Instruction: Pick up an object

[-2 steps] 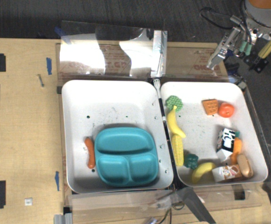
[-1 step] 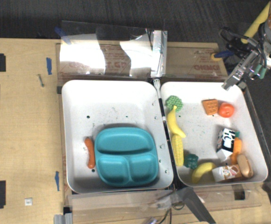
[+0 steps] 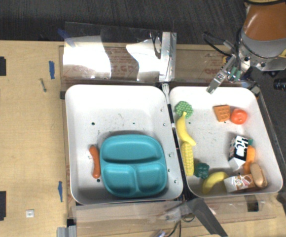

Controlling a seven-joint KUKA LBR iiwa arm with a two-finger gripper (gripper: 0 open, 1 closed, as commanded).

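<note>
A brown cardboard-topped bench (image 3: 19,147) bore two shallow white plastic bins. The left bin (image 3: 84,107) held one teal moulded tray (image 3: 132,165) with three compartments and one orange-red sausage (image 3: 95,161) just left of it. The right bin (image 3: 208,125) held toy food: two yellow bananas, one (image 3: 183,130) by the left wall and one (image 3: 213,179) near the front, one corn cob (image 3: 187,158), two green broccoli pieces, a ridged orange cracker (image 3: 222,113), a round tomato (image 3: 238,116) and a black-and-white carton (image 3: 238,148). The gripper (image 3: 217,83) hovered over that bin's far rim, holding nothing; its opening could not be judged.
</note>
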